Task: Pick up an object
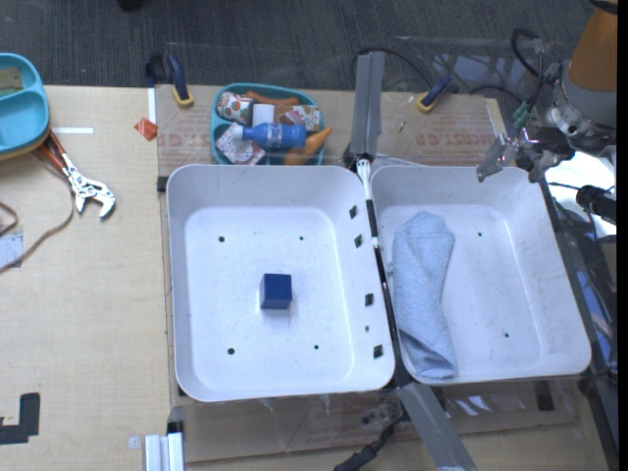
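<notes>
A small dark blue cube [277, 290] lies flat in the middle of the left white bin [196, 361]. A crumpled light blue cloth [424, 292] stretches along the left side of the right white bin [549, 361], from its middle to its near edge. My gripper [512, 157] hangs over the far right corner of the right bin, well away from both the cloth and the cube. Nothing shows in it. The arm's orange band [599, 52] is at the top right.
Behind the left bin stands a teal tray [267, 126] packed with several small items. On the wooden bench to the left are a teal dish [20, 101] and a wrench [90, 196]. Clamps [179, 78] and cables sit along the far edge.
</notes>
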Tool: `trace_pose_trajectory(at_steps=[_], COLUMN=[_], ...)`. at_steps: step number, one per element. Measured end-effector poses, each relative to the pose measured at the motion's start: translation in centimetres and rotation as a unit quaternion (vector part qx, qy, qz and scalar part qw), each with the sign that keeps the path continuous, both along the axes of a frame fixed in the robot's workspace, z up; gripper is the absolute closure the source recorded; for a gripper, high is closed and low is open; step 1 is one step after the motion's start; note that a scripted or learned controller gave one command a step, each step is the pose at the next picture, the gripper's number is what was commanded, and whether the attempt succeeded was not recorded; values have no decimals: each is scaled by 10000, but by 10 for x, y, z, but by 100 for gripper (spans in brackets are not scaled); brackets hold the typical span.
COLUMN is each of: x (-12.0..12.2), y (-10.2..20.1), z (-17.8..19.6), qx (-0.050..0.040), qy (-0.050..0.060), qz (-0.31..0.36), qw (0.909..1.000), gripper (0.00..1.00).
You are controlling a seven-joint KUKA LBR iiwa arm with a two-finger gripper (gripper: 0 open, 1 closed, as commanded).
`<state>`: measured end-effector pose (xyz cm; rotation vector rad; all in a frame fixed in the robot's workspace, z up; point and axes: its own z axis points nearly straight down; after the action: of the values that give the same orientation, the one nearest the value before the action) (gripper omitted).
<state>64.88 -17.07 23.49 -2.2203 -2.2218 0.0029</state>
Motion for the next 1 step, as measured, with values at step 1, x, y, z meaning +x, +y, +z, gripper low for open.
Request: trace_pose_trajectory(at_steps=[1], x=[-69], y=[-52], z=[-24], qx=[0], qy=[8], qz=[-1690], qw=[9856], gripper=[0])
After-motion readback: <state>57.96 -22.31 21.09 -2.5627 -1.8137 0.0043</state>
